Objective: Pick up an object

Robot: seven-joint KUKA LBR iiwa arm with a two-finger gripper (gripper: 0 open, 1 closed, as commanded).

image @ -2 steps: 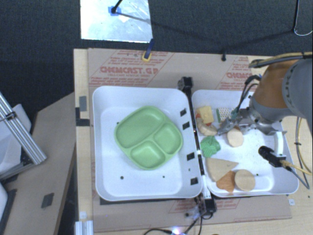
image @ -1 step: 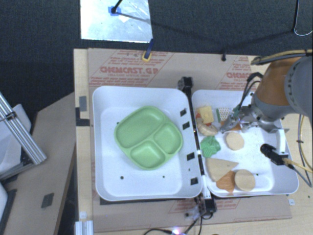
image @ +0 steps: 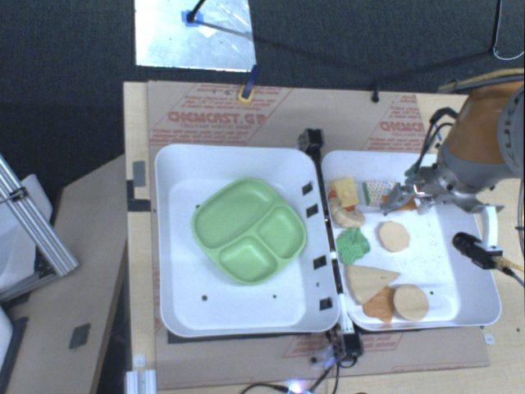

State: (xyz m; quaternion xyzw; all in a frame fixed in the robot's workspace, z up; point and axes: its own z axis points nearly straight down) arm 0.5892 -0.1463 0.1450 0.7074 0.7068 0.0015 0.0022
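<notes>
Several food pieces are gathered in the right bin (image: 484,302), within reach | gripper (image: 399,201) is poised low beside the yellow block (image: 345,192) | grip state cannot be told | green plate (image: 248,230) is kept apart in the left bin (image: 176,302)

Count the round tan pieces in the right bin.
2: one round tan piece mid-bin, just below the gripper; another near the front edge beside the orange piece. More may hide under the arm.

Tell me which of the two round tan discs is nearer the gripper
The upper disc, mid-bin, just below the gripper. The other disc lies at the right bin's front edge, beside the orange piece.
</notes>
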